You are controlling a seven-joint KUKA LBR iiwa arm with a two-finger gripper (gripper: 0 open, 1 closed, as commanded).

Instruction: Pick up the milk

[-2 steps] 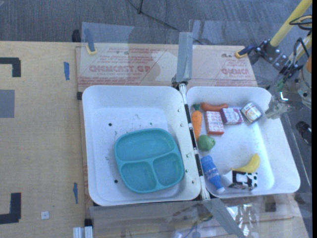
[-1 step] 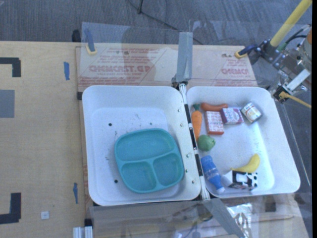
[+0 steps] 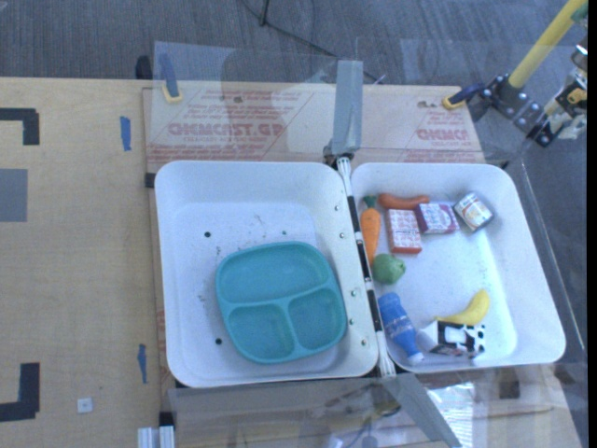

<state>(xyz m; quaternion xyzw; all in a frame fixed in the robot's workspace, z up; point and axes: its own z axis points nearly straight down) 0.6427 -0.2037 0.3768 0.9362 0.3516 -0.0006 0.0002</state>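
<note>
The milk (image 3: 461, 338) is a small carton with black and white cow patches. It lies on its side at the front of the right bin (image 3: 522, 250), close to the front wall. A yellow banana (image 3: 469, 308) touches its top edge. A blue bottle (image 3: 398, 326) lies just to its left, along the divider between the bins.
Further back in the right bin lie a green fruit (image 3: 389, 268), a carrot (image 3: 370, 233), an orange sausage-shaped item (image 3: 403, 200), a red-and-white box (image 3: 404, 231), a maroon box (image 3: 436, 217) and a can (image 3: 473, 211). The left bin (image 3: 187, 213) holds a teal divided plate (image 3: 280, 300).
</note>
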